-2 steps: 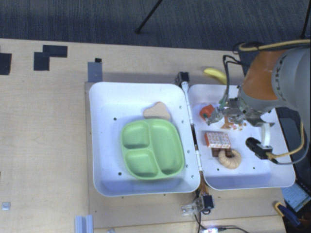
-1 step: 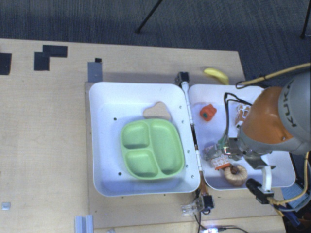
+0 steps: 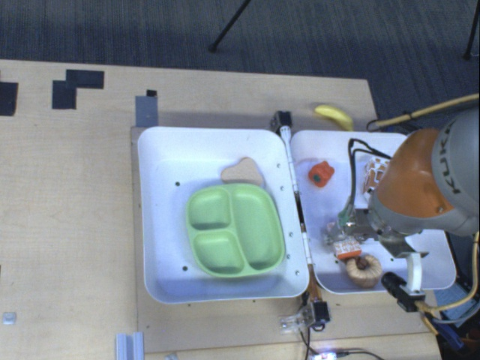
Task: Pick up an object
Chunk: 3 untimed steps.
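Note:
My gripper (image 3: pixel 342 237) is low in the right bin (image 3: pixel 442 272), near its front left part, with the orange-banded wrist (image 3: pixel 409 182) over the bin's right side. Right under the gripper lies a small orange and white object (image 3: pixel 347 253), touching or nearly touching it. A brown ring-shaped doughnut (image 3: pixel 363 270) lies just in front of that. A red, strawberry-like piece with a green top (image 3: pixel 321 173) rests at the back left of this bin. A printed packet (image 3: pixel 373 174) is partly hidden behind the arm.
The left bin (image 3: pixel 161 201) holds a green divided plate (image 3: pixel 234 229) and a tan, bread-like piece (image 3: pixel 242 171) behind it. A yellow banana (image 3: pixel 334 115) lies on the bench behind the right bin. Cables run along the arm and the bench's front edge.

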Each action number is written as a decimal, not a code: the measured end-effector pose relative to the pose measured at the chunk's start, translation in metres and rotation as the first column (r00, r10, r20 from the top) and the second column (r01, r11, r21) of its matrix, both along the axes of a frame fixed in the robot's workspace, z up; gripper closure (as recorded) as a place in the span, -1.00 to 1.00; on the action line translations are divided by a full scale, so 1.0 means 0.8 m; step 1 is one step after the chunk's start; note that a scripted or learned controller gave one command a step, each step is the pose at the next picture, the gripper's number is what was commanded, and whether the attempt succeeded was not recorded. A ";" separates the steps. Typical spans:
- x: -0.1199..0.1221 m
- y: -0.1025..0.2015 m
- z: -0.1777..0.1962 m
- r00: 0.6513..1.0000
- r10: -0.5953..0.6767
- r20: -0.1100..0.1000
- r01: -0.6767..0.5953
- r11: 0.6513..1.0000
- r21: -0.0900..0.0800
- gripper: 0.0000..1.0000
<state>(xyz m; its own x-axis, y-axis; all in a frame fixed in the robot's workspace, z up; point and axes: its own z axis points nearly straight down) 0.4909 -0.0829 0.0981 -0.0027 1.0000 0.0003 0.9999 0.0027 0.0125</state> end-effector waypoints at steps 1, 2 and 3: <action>-0.004 0.041 0.108 1.000 0.002 -0.009 -0.002 1.000 0.001 1.00; 0.158 0.126 0.130 1.000 0.004 -0.009 -0.004 1.000 0.001 1.00; 0.021 0.167 0.107 1.000 0.000 -0.014 0.000 1.000 0.001 1.00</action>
